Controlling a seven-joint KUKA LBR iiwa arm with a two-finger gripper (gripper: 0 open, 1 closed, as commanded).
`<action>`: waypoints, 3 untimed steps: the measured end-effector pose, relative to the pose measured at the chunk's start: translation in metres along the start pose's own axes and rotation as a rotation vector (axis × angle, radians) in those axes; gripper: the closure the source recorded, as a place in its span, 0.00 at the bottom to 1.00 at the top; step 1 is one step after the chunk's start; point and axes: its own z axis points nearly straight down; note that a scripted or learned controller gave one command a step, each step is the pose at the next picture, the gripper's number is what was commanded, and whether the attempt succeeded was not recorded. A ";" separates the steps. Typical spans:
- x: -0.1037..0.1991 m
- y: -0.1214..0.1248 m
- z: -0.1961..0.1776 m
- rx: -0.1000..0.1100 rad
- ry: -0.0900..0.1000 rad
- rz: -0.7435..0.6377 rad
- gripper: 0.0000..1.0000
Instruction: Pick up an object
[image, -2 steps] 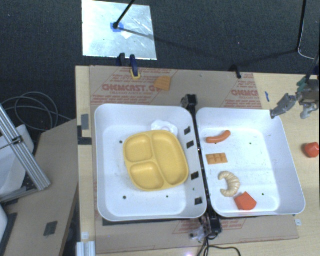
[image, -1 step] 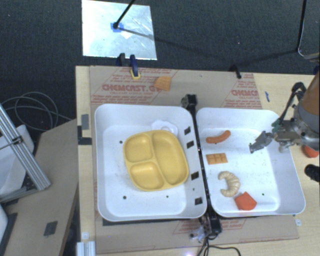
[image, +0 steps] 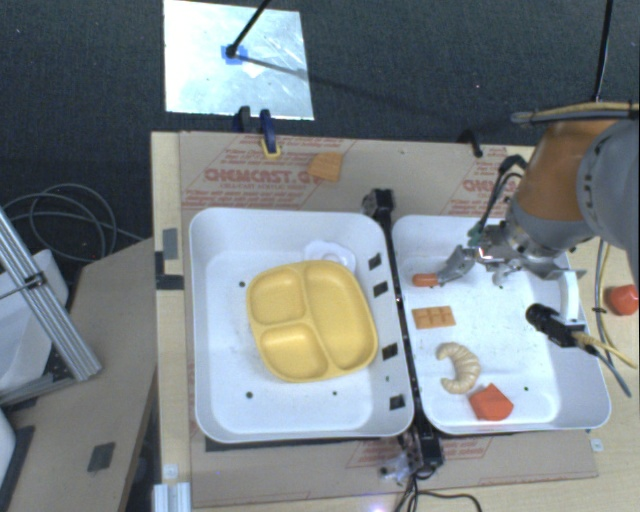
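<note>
The bench (image: 300, 165) carries two white bins; dark carpet (image: 80, 90) surrounds it. The gripper (image: 478, 262) hangs over the right bin (image: 590, 400), fingers spread, beside an orange carrot (image: 426, 281) near the bin's left edge.

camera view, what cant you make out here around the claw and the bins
- Claw: too small and blurred in the camera view to tell whether it grips anything.
- Small orange item: its right end sits at the claw tip, contact unclear.
- White thing in the left bin: mostly hidden behind the yellow divided plate.
- Orange object: cut off by the right edge.
</note>
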 end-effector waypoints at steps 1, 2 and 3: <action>0.017 -0.074 0.056 0.006 0.001 0.008 0.00; 0.008 -0.124 0.054 0.002 -0.001 0.011 0.00; 0.030 -0.075 0.053 -0.006 -0.002 0.002 0.00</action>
